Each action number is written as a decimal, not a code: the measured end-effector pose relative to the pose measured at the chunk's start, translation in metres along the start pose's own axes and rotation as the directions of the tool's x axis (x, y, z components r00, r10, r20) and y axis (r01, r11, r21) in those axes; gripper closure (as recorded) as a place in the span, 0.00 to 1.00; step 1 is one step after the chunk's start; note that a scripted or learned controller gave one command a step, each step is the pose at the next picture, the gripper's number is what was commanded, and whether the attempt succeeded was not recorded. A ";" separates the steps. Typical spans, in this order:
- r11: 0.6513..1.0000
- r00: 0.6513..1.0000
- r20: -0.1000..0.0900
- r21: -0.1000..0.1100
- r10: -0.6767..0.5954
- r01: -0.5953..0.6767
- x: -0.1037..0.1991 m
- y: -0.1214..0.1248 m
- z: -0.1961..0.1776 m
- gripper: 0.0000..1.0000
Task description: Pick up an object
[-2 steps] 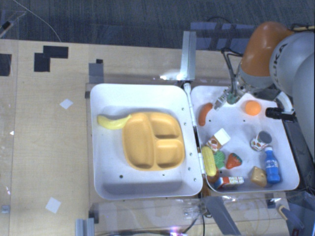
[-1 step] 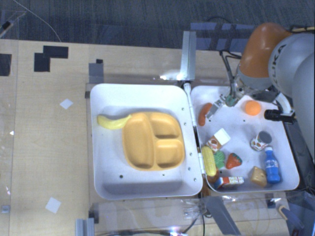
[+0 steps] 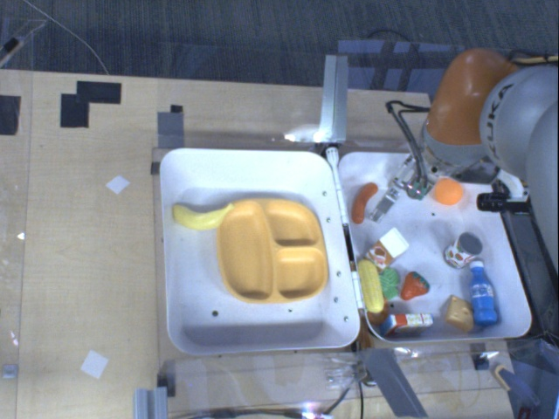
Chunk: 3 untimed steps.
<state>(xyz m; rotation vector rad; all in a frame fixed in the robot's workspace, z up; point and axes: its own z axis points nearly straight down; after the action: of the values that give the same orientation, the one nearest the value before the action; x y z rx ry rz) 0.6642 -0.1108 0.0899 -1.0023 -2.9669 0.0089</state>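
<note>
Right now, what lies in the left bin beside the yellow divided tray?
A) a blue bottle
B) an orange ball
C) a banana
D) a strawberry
C: the banana lies against the yellow divided tray in the left bin.

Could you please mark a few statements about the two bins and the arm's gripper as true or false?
1. The yellow divided tray lies in the left bin. True.
2. The banana lies in the right bin. False: it lies in the left bin, at the tray's upper left edge.
3. The gripper is over the right bin, between the red sausage and the orange ball. True.
4. The blue bottle stands beside the banana. False: it is in the right bin, near that bin's right wall.
5. The corn cob lies along the right bin's left wall. True.
</note>
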 end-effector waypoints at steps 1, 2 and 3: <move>1.000 1.000 0.016 -0.015 -0.001 0.001 0.026 0.010 0.002 0.00; 1.000 1.000 0.016 -0.015 0.000 0.001 0.025 0.010 0.002 0.00; 0.989 0.988 0.025 -0.015 -0.150 0.150 0.053 0.015 -0.101 0.00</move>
<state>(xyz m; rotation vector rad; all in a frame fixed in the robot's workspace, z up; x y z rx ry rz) 0.6321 -0.0661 0.1915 -0.7833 -3.0605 -0.0062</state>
